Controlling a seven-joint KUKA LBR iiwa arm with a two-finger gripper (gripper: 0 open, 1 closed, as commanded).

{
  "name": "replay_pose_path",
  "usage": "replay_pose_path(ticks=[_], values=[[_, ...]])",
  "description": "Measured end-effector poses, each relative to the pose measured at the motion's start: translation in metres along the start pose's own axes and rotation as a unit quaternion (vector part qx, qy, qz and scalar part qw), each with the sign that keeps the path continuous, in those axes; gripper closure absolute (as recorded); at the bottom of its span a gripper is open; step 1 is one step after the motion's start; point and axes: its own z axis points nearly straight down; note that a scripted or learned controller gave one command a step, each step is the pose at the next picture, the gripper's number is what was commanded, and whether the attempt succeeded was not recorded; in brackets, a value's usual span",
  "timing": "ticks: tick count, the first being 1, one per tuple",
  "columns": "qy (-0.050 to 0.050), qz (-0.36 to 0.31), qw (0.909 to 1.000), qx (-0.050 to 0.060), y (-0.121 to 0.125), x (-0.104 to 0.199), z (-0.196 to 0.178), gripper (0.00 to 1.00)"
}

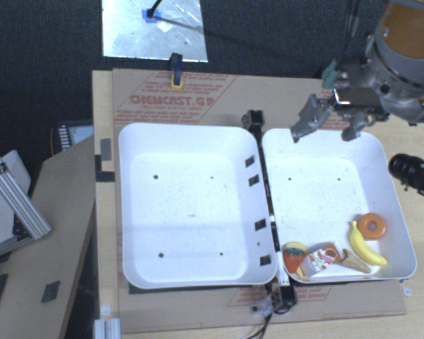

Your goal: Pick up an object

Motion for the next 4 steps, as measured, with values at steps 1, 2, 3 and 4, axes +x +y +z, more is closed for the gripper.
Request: replay_pose_path(ticks=[1, 2, 3, 4], values=[[0.001, -0.003, 1.0000, 0.001, 0.000, 0.083, -0.041, 0.00], [0.001, -0.003, 1.0000, 0.004, 0.000, 0.160, -0.038, 0.00], [-0.001, 0.003, 1.0000, 0.004, 0.000, 0.139, -0.021, 0.00], [0.000, 0.004, 1.0000, 0.003, 0.001, 0.121, -0.040, 0.00]])
